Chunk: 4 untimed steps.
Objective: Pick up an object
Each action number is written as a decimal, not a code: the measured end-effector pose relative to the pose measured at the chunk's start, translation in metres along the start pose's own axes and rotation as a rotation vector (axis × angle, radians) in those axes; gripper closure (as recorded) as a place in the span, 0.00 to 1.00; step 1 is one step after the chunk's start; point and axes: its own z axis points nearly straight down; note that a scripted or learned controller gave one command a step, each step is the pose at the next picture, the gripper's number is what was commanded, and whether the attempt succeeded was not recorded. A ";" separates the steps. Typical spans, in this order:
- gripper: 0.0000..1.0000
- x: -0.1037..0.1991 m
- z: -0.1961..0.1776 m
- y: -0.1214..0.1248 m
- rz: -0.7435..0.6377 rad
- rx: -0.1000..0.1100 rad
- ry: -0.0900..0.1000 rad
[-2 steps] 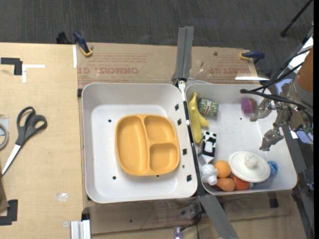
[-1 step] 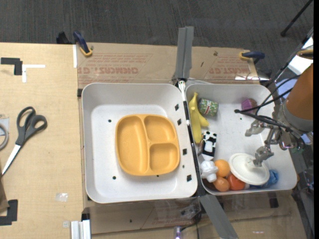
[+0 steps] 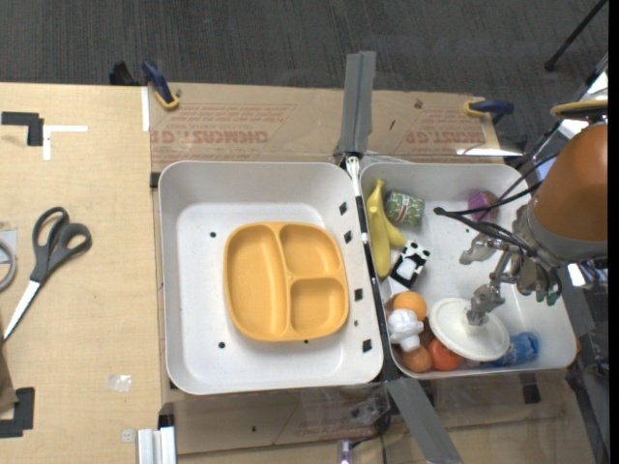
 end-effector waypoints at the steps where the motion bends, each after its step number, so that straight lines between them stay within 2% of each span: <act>1: 0.00 0.005 0.002 0.025 -0.023 -0.003 -0.024; 2: 0.00 0.016 0.024 0.053 0.095 0.001 -0.005; 3: 0.00 0.000 0.032 0.058 0.277 0.008 0.027; 4: 1.00 -0.001 0.023 0.059 0.273 0.008 0.025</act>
